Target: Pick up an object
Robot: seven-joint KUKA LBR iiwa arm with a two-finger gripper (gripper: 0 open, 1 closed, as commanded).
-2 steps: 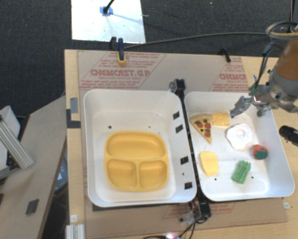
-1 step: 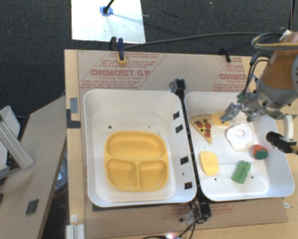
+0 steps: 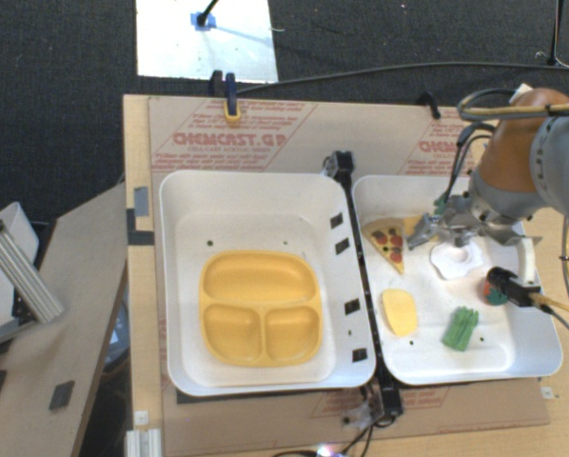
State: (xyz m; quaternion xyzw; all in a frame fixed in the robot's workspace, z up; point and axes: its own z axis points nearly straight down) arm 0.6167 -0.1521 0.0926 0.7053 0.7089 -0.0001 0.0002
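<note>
A grey robot arm [image 3: 537, 165] reaches into the right bin [image 3: 527, 350], its gripper [image 3: 435, 228] low over the bin's upper half. Whether the gripper is apart or together cannot be told. A pizza slice [image 3: 389, 241] lies just to the gripper's left, tip pointing toward the bin's front; a white piece [image 3: 453, 261] sits just below the gripper.
</note>
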